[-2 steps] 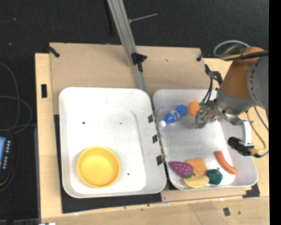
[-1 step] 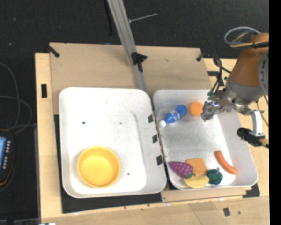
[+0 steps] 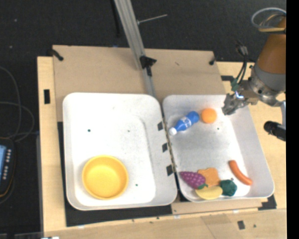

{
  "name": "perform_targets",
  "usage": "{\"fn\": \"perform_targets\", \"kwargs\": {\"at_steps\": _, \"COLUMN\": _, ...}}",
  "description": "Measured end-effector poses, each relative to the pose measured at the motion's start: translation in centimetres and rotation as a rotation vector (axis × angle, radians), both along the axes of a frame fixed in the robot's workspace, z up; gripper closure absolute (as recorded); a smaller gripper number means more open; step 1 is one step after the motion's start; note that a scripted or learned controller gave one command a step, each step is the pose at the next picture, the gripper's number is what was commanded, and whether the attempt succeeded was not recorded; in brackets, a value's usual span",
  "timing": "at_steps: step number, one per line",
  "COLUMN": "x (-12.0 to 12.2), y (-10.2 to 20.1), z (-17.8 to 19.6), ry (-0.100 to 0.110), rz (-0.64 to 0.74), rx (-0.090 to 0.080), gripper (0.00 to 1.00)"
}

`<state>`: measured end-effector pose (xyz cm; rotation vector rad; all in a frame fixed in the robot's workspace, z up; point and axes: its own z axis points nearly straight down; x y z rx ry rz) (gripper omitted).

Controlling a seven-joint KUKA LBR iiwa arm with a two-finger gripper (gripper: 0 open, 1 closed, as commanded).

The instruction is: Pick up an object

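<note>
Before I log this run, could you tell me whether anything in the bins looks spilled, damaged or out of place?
Nothing stands out. The blue bottle lies on its side beside the orange ball in the right bin, and the yellow bowl sits upright in the left bin.

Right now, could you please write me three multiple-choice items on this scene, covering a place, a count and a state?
1. Where is the yellow bowl?
A. left bin
B. right bin
C. on the bench outside the bins

2. How many orange balls lie in the right bin?
A. one
B. three
C. five

3. How does the blue bottle rest?
A. upright
B. on its side
C. held up by the gripper

Answers:
1 A: it sits in the near corner of the left bin.
2 A: a single orange ball lies beside the bottle.
3 B: it lies flat, its white cap toward the divider, apart from the gripper.
</note>
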<state>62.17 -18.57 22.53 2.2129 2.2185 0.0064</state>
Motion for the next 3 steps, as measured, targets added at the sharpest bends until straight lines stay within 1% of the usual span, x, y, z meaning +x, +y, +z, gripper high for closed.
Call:
{"fn": "perform_targets", "kwargs": {"at_steps": 1, "x": 0.1, "y": -0.1, "z": 3.2, "ry": 0.003, "rz": 0.001, "rx": 0.001, "gripper": 1.0}}
{"fn": "perform_targets", "kwargs": {"at_steps": 3, "x": 1.7, "y": 11.0, "z": 1.0, "ry": 0.009, "rz": 0.004, "rx": 0.004, "gripper": 1.0}}
